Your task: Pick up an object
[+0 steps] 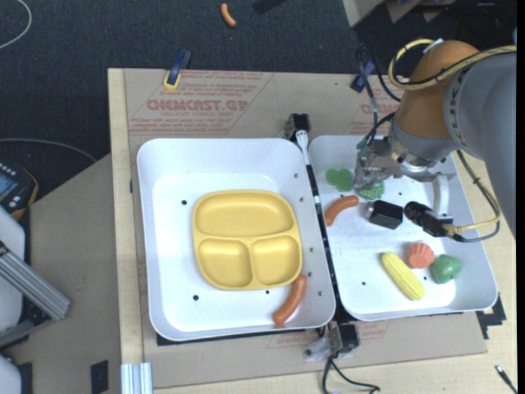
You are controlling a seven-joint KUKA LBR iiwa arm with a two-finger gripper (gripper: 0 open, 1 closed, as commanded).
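My gripper (369, 173) hangs low over the back left of the right bin (361, 290), right above a green leafy toy (338, 177) and a second green piece (374, 191) at its tip. An orange sausage (340, 208) lies just in front of it. A black block (385, 213) sits to the right of the sausage. Toward the bin's front lie a yellow corn cob (403, 275), a red-orange piece (420, 255) and a green pepper (445, 268). Nothing shows between the fingers.
The left bin (160, 220) holds a yellow three-section plate (246, 238) and another orange sausage (289, 300) at its front right. Black clips (299, 126) sit where the bins meet. A cable (463, 232) trails across the right bin's right side.
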